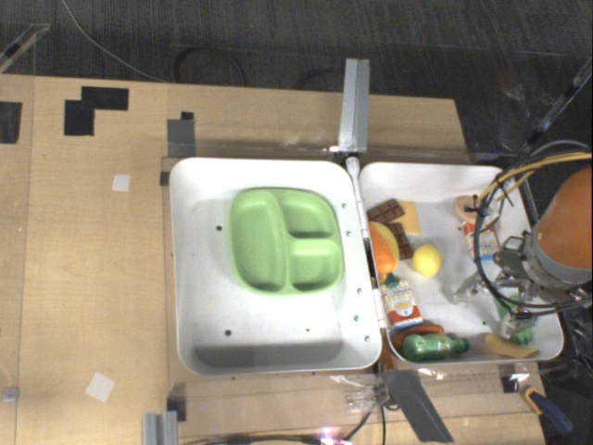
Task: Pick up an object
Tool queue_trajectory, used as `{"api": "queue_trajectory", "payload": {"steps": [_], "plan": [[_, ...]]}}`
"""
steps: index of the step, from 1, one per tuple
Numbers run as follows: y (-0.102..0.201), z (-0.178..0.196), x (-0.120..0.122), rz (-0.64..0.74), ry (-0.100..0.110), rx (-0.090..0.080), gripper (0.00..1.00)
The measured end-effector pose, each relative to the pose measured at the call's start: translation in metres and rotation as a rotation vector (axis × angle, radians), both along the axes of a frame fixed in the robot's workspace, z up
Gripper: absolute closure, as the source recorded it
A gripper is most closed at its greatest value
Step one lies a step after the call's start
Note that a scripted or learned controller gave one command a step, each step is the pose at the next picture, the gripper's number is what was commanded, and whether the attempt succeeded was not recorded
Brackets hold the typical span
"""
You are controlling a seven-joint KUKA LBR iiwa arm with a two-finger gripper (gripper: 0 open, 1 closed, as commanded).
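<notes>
The right bin [435, 176] holds several small items. Among them are a yellow lemon [426, 260], an orange fruit [383, 248] against the left wall, a brown chocolate bar [386, 212] and a white-and-red carton [400, 304]. A green bottle [434, 345] lies along the front wall, and a yellowish banana-like piece [511, 346] lies at the front right. My gripper [498, 292] hangs low over the right side of this bin, wrapped in cables, just above the banana-like piece and to the right of the lemon. I see nothing clearly held in it.
The left bin [199, 248] contains a green divided plate [283, 239]. A metal post [355, 105] stands behind the divider between the bins. The arm's orange band [565, 221] and cables overhang the right bin's right wall. A small white-and-orange item [468, 209] lies at the back right.
</notes>
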State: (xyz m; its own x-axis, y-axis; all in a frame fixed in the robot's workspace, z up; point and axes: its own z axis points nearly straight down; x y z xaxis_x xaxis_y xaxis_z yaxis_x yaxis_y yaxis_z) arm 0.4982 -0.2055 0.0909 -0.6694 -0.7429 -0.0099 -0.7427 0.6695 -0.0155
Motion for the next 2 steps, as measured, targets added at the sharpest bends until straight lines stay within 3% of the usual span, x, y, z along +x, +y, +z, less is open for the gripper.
{"api": "queue_trajectory", "payload": {"steps": [1,2], "plan": [[0.082,0.002,-0.001,-0.102,-0.007,-0.001,0.0],[0.041,0.036,0.001,0.004,0.008,0.001,0.0]]}}
